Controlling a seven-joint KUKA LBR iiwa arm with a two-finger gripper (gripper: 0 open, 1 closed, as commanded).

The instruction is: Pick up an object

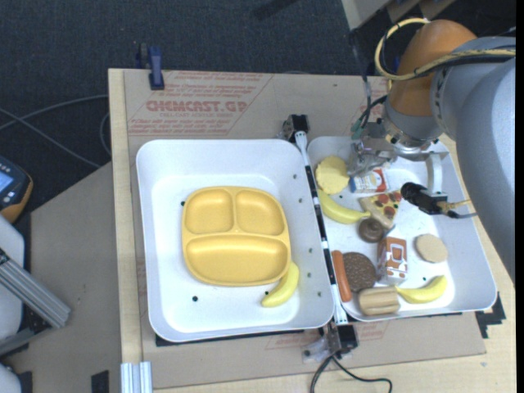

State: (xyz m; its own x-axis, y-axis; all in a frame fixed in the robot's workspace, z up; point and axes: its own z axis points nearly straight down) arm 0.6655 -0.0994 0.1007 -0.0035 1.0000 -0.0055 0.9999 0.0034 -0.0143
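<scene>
Gripper (366, 160) sits low in your right bin's (479, 289) far corner, above a small carton (372, 182), just beside the pale yellow disc (332, 173) and banana (340, 211). Grip state: you cannot tell from here. Left bin (155, 244) holds a yellow divided plate (236, 236) with another banana (282, 288) touching it.

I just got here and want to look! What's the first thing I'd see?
The big yellow divided plate in the left bin, with a banana beside its lower right corner. Then the grey arm's gripper reaching over a heap of toy food in the right bin.
</scene>
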